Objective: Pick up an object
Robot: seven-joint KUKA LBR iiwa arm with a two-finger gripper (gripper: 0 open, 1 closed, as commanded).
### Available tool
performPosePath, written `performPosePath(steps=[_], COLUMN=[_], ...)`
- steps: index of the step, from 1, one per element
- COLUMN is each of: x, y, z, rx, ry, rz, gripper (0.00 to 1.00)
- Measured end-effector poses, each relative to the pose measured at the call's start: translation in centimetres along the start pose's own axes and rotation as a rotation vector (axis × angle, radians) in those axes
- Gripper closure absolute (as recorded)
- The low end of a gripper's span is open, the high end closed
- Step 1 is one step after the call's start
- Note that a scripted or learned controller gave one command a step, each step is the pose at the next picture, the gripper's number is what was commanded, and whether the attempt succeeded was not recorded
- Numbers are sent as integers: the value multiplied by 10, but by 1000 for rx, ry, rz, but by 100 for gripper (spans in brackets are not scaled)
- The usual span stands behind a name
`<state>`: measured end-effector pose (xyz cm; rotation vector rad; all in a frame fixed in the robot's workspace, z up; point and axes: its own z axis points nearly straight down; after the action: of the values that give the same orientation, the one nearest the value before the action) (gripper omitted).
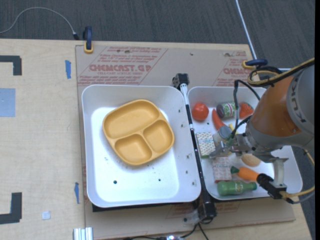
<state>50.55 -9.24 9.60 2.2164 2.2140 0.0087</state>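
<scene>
My gripper (223,144) is low inside the right bin (220,88), over its middle, next to a small patterned packet (205,143). Around it lie a red tomato (200,111), a red chili (218,119), a small labelled can (228,109), a beige egg-shaped piece (250,159), a carrot (248,174), a green bottle (236,187) and a second packet (221,172). The arm's grey and orange wrist (277,119) hides the bin's right part. I see nothing clearly lifted by the gripper.
The left bin (130,186) holds a yellow three-part plate (137,131). A black clamp (181,80) sits at the top of the wall between the bins. Cables (255,76) loop near the arm at the right.
</scene>
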Motion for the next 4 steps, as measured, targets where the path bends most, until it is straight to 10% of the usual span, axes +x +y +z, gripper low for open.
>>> performPosePath(steps=[1, 2, 3, 4], x=[1, 1, -4, -7], y=[1, 1, -19, -17], z=[-10, -10, 5, -7], rx=[-2, -1, -10, -17], ry=[2, 2, 4, -3], rz=[-1, -1, -3, 0], gripper=[100, 0, 0, 100])
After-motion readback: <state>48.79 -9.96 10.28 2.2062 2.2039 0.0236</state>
